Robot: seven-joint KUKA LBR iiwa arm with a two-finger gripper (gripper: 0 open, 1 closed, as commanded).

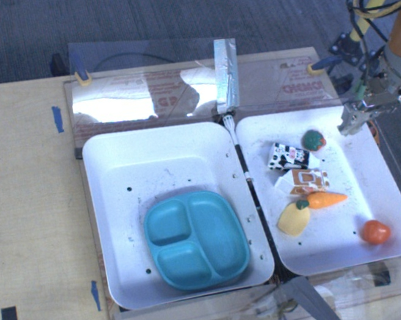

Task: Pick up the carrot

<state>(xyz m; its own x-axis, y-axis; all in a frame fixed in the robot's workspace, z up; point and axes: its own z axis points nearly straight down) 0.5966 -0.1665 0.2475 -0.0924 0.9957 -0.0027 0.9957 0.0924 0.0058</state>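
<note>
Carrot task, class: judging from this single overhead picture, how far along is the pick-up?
Done: nothing yet. The carrot lies flat in the right bin, touching the yellow fruit. In hand: the tool hangs at that bin's far right rim, well apart from the carrot. Left: move over the carrot, descend, grasp and lift it.

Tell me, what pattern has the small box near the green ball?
The small box has a black-and-white patchy pattern, like cowhide, seen in the camera view.
</note>
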